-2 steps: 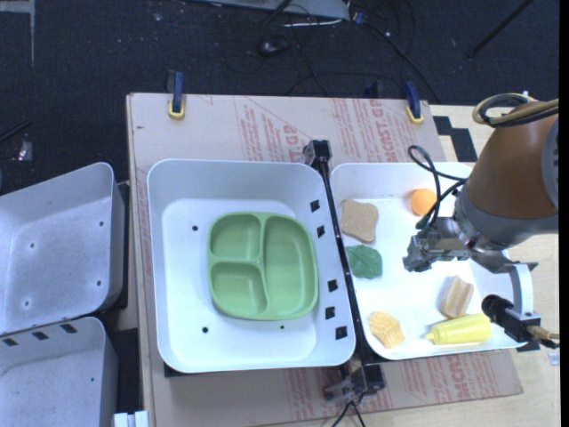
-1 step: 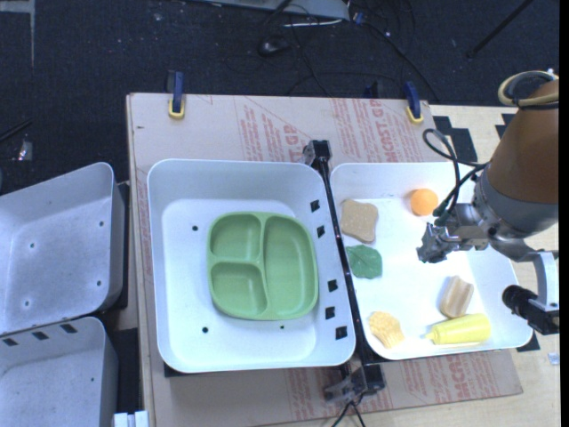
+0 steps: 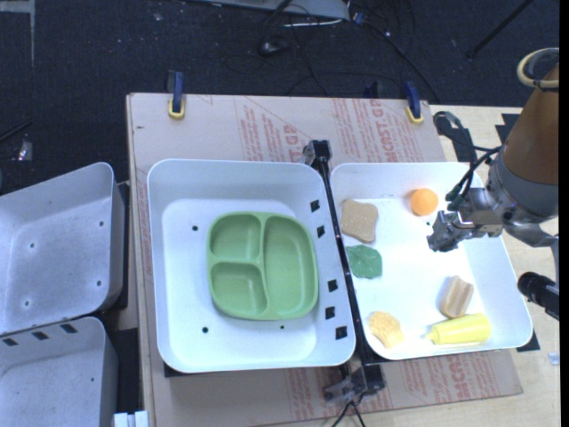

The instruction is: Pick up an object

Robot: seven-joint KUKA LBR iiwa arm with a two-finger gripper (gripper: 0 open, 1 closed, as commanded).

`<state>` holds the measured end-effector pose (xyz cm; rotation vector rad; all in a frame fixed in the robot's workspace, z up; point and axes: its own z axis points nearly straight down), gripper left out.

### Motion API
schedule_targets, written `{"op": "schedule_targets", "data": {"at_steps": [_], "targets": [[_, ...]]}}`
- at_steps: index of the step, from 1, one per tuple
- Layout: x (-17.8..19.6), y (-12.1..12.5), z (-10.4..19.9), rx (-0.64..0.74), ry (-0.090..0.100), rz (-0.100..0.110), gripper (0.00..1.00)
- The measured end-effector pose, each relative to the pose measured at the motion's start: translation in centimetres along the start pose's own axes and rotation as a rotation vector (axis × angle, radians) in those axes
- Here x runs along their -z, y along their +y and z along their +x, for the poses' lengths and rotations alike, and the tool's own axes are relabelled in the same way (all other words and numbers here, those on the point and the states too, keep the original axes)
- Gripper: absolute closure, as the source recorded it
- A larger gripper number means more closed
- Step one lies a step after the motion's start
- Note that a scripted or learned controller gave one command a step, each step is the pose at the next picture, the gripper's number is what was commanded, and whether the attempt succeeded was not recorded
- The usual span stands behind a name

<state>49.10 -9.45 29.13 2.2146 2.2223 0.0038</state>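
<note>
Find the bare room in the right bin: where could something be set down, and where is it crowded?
Free: the middle of the right bin, bordered by green piece, gripper and block. Crowded: the near edge, with yellow lump and corn; the far side, with toast and orange.

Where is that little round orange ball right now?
The small round orange ball lies near the far edge of the right white bin, between the tan bread-shaped slice and the claw.
</note>
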Motion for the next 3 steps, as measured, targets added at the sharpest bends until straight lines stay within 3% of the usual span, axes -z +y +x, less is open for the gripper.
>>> {"op": "schedule_targets", "data": {"at_steps": [3], "targets": [[-1.2,5.5,15.1,0.002,0.001,0.003,1.00]]}}
